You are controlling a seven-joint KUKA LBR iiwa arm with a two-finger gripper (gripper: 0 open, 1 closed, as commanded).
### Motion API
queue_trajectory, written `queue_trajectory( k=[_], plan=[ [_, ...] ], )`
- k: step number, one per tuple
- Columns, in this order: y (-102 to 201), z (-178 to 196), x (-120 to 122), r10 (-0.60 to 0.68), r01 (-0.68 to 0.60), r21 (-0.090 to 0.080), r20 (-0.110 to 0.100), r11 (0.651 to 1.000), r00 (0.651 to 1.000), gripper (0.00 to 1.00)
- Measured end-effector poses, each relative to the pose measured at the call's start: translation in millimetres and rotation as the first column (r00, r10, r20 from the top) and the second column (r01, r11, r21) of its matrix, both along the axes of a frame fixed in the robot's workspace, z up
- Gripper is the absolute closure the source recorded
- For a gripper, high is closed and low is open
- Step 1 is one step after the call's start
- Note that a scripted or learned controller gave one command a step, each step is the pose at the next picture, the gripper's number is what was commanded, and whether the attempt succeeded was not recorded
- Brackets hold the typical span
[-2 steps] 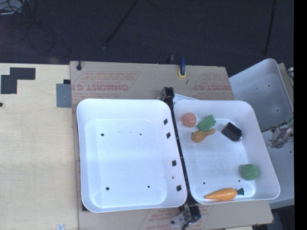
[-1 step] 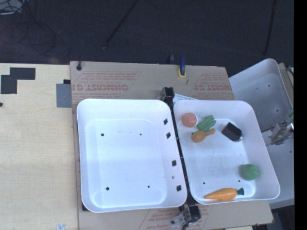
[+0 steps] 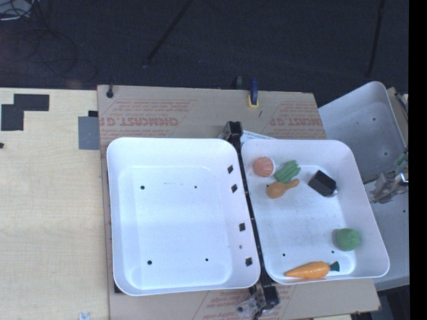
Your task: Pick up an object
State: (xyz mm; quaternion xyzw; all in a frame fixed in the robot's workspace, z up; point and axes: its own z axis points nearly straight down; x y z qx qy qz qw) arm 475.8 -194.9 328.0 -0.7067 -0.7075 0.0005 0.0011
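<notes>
The right white bin (image 3: 363, 199) holds several small objects. Near its far left corner a pinkish-orange ball (image 3: 263, 166) sits beside a green leafy toy (image 3: 287, 172), and an orange-brown pear-shaped piece (image 3: 281, 189) lies just in front of them. To their right a black block (image 3: 322, 183) lies tilted. By the near right wall rests a green ball (image 3: 347, 239). A toy carrot (image 3: 309, 270) with a green tip lies along the near wall.
The left white bin (image 3: 127, 179) stands next to the right one, joined by black clips (image 3: 241, 227) along the shared wall. Both rest on a brown board (image 3: 200, 112). A grey metal plate (image 3: 360, 115) is at the right, with cables (image 3: 387, 185) by its edge.
</notes>
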Motion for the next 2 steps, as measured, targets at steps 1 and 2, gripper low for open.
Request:
queue_trajectory(
  k=[1, 2],
  plan=[
    [92.9, 55.6, 1.6, 0.010, -0.010, 0.001, 0.007, 1.000, 1.000, 1.00],
    [87.9, 62.0, 1.0, 0.002, -0.002, -0.001, -0.001, 1.000, 1.000, 1.00]
  ],
)
